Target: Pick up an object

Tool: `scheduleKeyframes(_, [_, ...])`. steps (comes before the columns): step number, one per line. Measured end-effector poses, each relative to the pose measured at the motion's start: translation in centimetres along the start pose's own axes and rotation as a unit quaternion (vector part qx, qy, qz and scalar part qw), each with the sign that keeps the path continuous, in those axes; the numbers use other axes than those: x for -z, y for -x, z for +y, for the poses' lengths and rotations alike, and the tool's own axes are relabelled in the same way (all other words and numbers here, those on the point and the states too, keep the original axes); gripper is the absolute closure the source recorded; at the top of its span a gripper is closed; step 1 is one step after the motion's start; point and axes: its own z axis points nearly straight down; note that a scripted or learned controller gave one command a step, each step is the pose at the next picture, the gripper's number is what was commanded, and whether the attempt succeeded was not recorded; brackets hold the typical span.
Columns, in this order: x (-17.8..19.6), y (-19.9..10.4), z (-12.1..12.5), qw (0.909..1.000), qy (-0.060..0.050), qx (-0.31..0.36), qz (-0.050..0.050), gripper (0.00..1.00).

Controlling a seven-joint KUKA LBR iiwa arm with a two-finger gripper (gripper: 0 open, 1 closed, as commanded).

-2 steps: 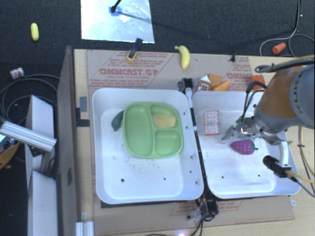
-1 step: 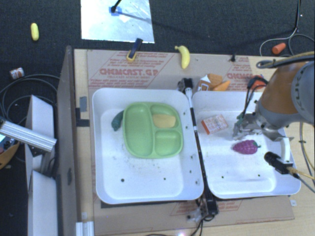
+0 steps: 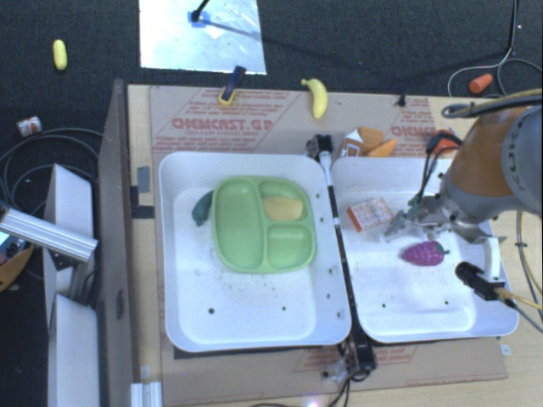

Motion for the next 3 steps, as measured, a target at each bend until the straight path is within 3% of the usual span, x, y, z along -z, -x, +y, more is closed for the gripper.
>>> scheduleKeyframes(1, [-1.2,0.7,-3.7,1.0,-0.004,-0.002,0.001,0.0])
scheduleKeyframes(2, [-0.1,0.6,-3.4,1.0,-0.001,0.0,0.0,1.0])
scheduleKeyframes(3, [9.4,-9.0,-1.1,1.0,0.003,0.006,0.001,1.0])
